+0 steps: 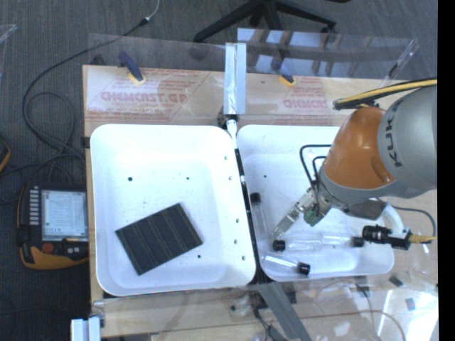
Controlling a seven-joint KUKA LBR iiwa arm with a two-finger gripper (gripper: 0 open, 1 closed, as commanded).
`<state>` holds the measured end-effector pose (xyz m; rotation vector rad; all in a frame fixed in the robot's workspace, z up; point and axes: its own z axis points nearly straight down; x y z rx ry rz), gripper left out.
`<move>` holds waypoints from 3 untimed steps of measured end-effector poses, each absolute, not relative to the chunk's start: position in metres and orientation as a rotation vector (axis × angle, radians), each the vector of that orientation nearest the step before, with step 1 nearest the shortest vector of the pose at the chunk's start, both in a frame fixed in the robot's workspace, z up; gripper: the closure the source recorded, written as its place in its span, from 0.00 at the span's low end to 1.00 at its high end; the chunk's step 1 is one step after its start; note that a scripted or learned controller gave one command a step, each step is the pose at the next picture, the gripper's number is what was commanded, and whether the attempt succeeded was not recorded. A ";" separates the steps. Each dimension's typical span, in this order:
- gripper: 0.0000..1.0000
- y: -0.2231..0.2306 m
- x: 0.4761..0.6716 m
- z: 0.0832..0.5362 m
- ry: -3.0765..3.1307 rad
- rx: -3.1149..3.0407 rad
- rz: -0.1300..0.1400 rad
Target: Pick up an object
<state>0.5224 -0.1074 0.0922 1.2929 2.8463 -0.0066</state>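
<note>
- two shallow white plastic bins are sitting side by side on the bench, the left bin (106, 190) and the right bin (270, 148), rims touching along the middle.
- a dark ribbed rectangular pad (158, 238) is lying flat in the left bin, towards its near half, turned at a slant so its long axis is running from lower left to upper right. nothing else is crowding it.
- the right bin is holding the small stuff: a clear tube with a black cap (286, 263) is lying near the front wall, long axis running roughly left to right and dipping slightly, cap at the right end.
- another clear tube (316, 243) is lying just above it, also roughly left to right, with black ends.
- a small clear piece (254, 199) is sitting close to the dividing rim.
- the grey arm with its orange band (359, 155) is reaching in from the right and hanging over the right bin, covering a good part of it.
- the gripper (293, 219) is pointing down and to the left, its tip hovering just above the clear tubes. can't tell how far the fingers are spread, and i'm not seeing anything held between them.
- a teach pendant (53, 222) is lying on the floor left of the bench, with cables trailing around it.
</note>
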 end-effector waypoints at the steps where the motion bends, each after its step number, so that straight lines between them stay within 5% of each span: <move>1: 1.00 -0.106 0.524 0.102 2.842 1.294 0.001; 2: 1.00 -0.163 0.544 0.093 3.000 0.871 0.005; 3: 1.00 -0.104 0.645 0.093 3.010 0.833 0.007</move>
